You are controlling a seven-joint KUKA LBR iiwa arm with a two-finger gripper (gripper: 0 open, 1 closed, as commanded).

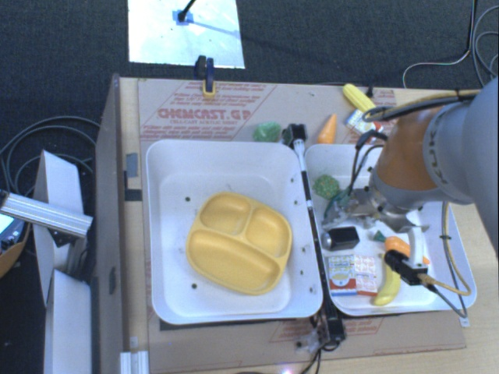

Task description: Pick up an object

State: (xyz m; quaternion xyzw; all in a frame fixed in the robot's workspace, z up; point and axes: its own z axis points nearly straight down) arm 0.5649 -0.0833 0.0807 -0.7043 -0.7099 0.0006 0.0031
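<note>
My gripper [348, 206] hangs low in the right bin [452, 296], at its left-middle, with the grey arm and its orange band [405, 158] above it. Just left of the gripper lies a green broccoli-like piece [326, 185]. Directly below it sits a black and silver object [341, 237]. Nearer the front are a printed white and red packet [350, 274], a yellow banana [387, 287] and a small orange piece [397, 245]. The arm hides the back of this bin.
The left bin [168, 209] holds a yellow divided plate [239, 241]. Behind the bins on the cardboard lie a green item [267, 132], an orange carrot [327, 128] and a yellow item [358, 97]. A black divider [306, 185] runs between the bins. Cables trail at the right.
</note>
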